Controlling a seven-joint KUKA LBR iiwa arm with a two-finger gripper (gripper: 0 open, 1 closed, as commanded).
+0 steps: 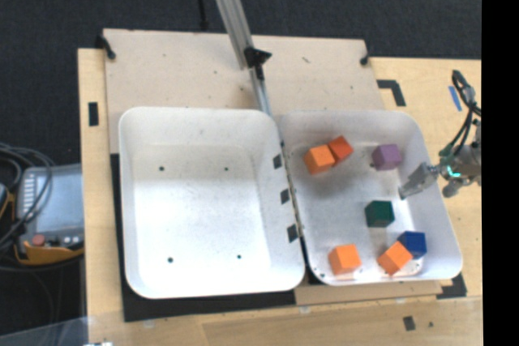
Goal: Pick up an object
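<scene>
The gripper (pixel 422 178) sits at the right rim of the right bin (pixel 357 126), reaching in from the edge; it is blurred and small, so I cannot tell whether the jaws are open or closed, and nothing is visibly between them. All candidate objects lie in that right bin, which serves as my landmark. Nearest the gripper are the purple cube (pixel 387 156), toward the bin's far right, and the green cube (pixel 379 213), near its middle right. Two orange cubes (pixel 328 154) touch each other near the bin's far centre. Along its near wall lie a lone orange cube (pixel 345 258) and another orange cube (pixel 395 258) pressed against a blue cube (pixel 413 242). The touching pairs look harder to grasp cleanly; the lone purple and green cubes seem easier. The left bin (pixel 203 198) lies alongside on the tabletop (pixel 243 61).
</scene>
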